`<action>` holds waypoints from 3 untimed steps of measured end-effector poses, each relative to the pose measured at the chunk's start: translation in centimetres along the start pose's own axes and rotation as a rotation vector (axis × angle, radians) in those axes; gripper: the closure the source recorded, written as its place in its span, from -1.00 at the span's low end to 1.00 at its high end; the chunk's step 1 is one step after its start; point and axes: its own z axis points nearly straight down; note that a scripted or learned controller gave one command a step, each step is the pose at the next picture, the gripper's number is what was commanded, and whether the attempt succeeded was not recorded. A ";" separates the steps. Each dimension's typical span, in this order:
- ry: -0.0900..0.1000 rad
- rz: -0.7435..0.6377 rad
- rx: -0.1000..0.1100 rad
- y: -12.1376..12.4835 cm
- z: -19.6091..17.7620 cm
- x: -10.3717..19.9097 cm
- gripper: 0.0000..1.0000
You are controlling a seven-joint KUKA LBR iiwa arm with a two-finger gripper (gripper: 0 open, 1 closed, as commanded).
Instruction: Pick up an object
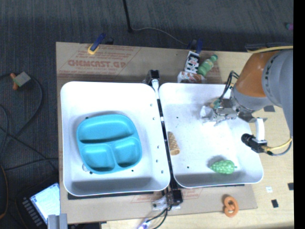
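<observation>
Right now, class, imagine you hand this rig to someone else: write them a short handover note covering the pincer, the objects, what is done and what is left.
Pincer: low in the right bin, upper part; nothing seen held in it.
Green toy: right bin, near front edge, apart from the pincer.
Brown piece: right bin, against its left wall.
Blue tray: left bin.
Done: no pick visible.
Left: grasp one object and lift it.

A small bottle and an orange ring lie on the bench outside the bins.
</observation>
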 end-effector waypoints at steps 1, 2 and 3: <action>0.005 -0.002 0.015 6.7 -4.5 8.0 1.00; 0.005 -0.002 0.011 3.2 -9.5 14.2 1.00; 0.005 -0.001 0.013 -4.4 -9.7 19.3 1.00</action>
